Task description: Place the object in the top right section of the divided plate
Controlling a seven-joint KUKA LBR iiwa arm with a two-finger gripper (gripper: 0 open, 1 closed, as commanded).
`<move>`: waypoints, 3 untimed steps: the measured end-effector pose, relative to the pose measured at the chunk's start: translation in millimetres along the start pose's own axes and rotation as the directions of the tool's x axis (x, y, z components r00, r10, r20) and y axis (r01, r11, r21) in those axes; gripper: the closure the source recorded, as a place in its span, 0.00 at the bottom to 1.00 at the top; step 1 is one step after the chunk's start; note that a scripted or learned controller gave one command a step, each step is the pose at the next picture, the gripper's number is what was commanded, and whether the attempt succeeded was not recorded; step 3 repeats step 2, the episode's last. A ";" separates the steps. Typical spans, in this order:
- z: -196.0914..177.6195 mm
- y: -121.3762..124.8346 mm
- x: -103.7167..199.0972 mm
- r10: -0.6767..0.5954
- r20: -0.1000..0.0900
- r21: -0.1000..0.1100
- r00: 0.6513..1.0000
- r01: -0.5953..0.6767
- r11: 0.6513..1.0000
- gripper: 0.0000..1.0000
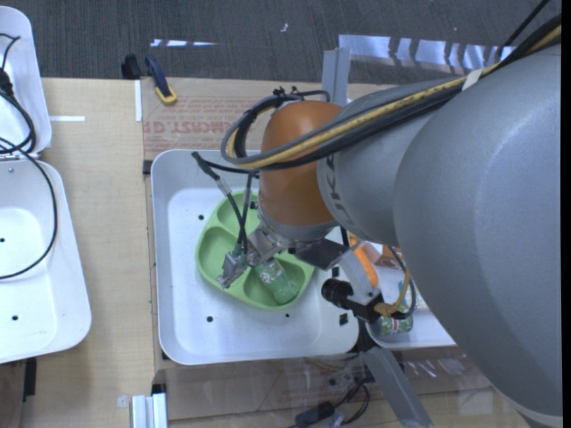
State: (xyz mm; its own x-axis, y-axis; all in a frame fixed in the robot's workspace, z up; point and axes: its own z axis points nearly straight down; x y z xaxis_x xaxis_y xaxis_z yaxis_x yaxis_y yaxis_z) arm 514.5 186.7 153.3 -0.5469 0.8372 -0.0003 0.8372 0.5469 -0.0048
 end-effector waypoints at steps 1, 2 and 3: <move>-36.5 16.6 -78.9 -0.163 0.002 -0.003 0.987 0.163 0.987 0.00; -37.4 -72.3 -137.0 -0.182 0.001 -0.002 0.983 0.182 0.983 0.00; -37.4 -72.3 -137.0 -0.182 0.001 -0.002 0.983 0.182 0.983 0.00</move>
